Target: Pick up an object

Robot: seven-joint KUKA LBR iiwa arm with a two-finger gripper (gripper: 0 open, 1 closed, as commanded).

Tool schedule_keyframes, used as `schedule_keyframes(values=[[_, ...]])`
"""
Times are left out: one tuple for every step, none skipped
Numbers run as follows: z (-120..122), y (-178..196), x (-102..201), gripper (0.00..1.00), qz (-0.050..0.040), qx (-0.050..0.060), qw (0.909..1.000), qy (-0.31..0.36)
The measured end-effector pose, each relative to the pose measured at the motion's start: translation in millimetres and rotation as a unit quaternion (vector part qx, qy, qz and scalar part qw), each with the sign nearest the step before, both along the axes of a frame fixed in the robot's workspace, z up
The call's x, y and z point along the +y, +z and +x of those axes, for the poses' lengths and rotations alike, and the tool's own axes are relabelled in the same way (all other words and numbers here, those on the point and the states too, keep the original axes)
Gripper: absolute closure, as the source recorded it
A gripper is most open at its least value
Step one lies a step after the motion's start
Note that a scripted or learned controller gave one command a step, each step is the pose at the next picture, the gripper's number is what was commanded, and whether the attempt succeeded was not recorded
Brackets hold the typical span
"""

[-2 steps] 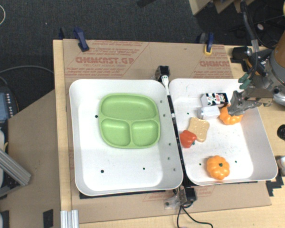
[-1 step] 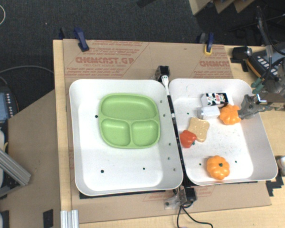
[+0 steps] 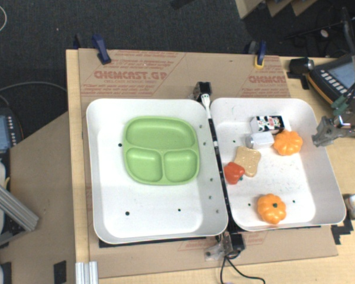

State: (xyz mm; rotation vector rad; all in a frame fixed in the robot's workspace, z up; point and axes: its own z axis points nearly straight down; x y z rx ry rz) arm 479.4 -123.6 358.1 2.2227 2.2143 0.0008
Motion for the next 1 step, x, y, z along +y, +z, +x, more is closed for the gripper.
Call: schedule_keyframes(values=[[-0.4, -7.9, -36.2, 1.00, 0.0001, 0.001, 1.0000, 0.000]])
